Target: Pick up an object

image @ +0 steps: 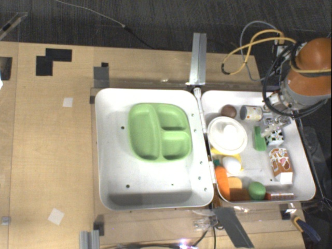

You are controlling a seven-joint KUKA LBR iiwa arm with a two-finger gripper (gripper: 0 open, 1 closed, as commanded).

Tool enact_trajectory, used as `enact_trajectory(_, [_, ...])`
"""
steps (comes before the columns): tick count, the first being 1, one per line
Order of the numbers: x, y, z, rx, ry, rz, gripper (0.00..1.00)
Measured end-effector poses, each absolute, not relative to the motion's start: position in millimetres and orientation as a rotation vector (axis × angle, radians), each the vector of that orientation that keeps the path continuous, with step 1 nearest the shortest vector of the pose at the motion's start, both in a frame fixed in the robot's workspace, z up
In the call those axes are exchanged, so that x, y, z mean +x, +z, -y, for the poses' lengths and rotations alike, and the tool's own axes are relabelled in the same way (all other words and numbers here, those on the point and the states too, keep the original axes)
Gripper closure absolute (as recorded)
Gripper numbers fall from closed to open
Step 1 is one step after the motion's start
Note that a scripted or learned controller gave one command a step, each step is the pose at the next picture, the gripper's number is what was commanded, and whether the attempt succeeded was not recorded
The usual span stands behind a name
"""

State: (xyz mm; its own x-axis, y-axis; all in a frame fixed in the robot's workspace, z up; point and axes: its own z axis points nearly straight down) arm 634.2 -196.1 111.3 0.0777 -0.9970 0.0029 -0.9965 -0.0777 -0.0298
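1. The bench [46, 165] is pale wood and carries two shallow white bins side by side, with a metal divider post at the seam between them.
2. The left bin [111, 185] holds a green divided tray [158, 131], lying flat near the bin's middle and far side.
3. The right bin [306, 183] is crowded with small things.
4. A white round bowl [227, 134] sits by the bin's left wall, with a yellow edge showing under its near rim.
5. A small brown ball [228, 110] lies just beyond the bowl, and a little pale jar [252, 113] lies on its side next to that ball.
6. A green oblong piece [259, 138] rests to the right of the bowl.
7. A brown and white carton [281, 165] lies near the right wall.
8. Along the near wall lie an orange carrot-like piece [222, 180], a brown block [239, 193], a green ball [257, 190] and a thin reddish stick [280, 195].
9. The arm [311, 74] reaches in from the right, its orange band above the far right corner of the right bin.
10. The claw [274, 131] hangs low over the bin, just right of the green oblong piece and beyond the carton; whether it is released or clenched cannot be told, and nothing can be seen between its tips.
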Motion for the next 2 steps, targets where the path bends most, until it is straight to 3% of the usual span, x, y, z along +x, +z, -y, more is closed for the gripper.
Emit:
enact_trajectory(1, [635.7, 111, 184, -2.297, -0.013, -2.103, 0.00])
enact_trajectory(2, [591.0, 92, 181, -2.285, -0.008, -2.119, 0.00])
